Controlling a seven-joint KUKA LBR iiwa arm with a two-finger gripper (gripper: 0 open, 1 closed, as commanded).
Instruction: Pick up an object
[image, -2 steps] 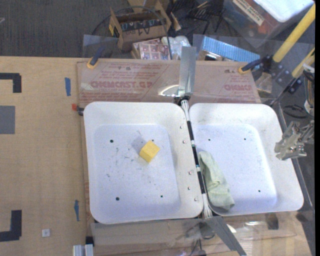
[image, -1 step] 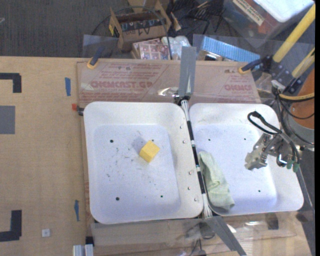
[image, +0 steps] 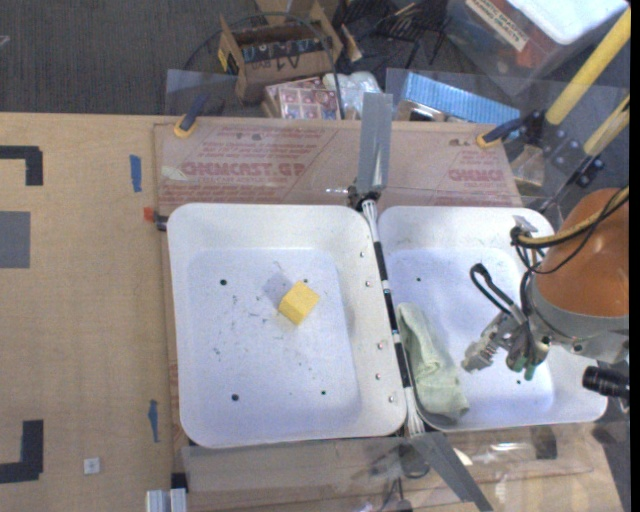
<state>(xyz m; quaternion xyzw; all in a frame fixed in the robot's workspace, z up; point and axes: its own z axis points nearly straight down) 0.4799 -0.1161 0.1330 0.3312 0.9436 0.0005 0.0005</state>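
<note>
- Objects on offer are two: a small yellow foam cube (image: 298, 303) lying near the middle of the left white plastic bin (image: 190, 300), and a crumpled pale green cloth (image: 430, 362) along the left wall of the right white plastic bin (image: 440, 225).
- Over the right bin hangs the grey arm's end effector (image: 497, 350), just to the right of the cloth and apart from it; nothing sits between its fingers, and how wide they stand I cannot tell.
- To my eye this is the approach step, nothing lifted yet.
- Next, I reckon, it must shift left over the cloth, drop down and close on a fold.
</note>
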